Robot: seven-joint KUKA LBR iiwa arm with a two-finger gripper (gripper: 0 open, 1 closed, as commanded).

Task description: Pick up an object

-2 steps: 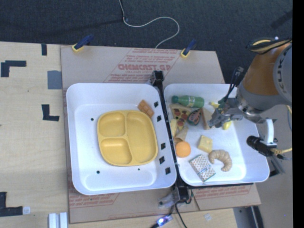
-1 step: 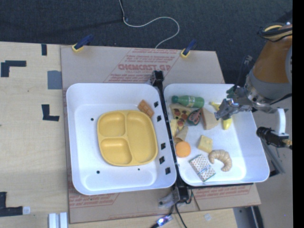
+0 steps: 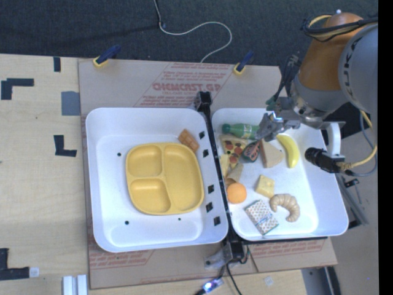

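Observation:
My gripper (image 3: 263,134) hangs low over the upper middle of the right bin (image 3: 319,220), reaching in from the right. Just below and left of its tip lies a small dark red and green item (image 3: 252,152), beside a pizza slice (image 3: 231,148). A green bottle (image 3: 240,129) lies to the gripper's left. A banana (image 3: 289,150) and a pale bread slice (image 3: 272,157) are to its right and below. Farther toward the front are a cheese cube (image 3: 265,185), an orange (image 3: 236,193), a croissant (image 3: 288,206) and a checkered packet (image 3: 261,217).
The left bin (image 3: 104,165) holds a yellow divided plate (image 3: 164,178) and a small brown piece of food (image 3: 189,140) near its back right corner. The black divider (image 3: 212,158) runs between the bins. A white cable (image 3: 190,26) lies behind them.

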